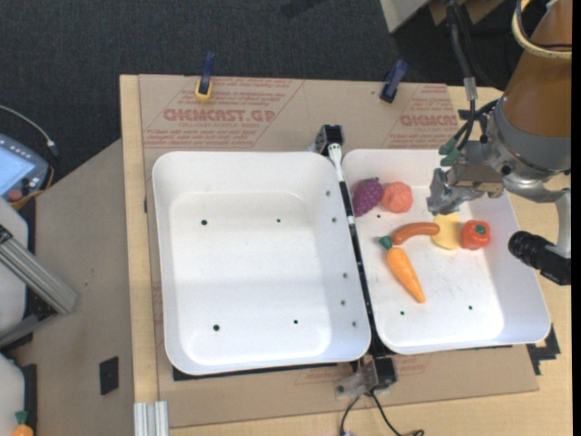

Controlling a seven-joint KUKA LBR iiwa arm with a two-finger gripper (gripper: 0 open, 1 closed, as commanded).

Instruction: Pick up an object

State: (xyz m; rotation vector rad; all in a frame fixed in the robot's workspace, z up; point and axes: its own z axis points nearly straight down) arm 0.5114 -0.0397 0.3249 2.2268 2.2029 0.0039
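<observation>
Gripper (442,200) sits low in the right bin (517,321), above a yellow piece (447,234). Finger state cannot be told. Carrot (406,273) lies nearby.

The bench (272,107) is topped with brown printed cardboard, and two shallow white bins sit directly on it, side by side and touching — one bin (182,271) well off from the gripper (451,200), the other bin (517,307) right beneath it.
</observation>
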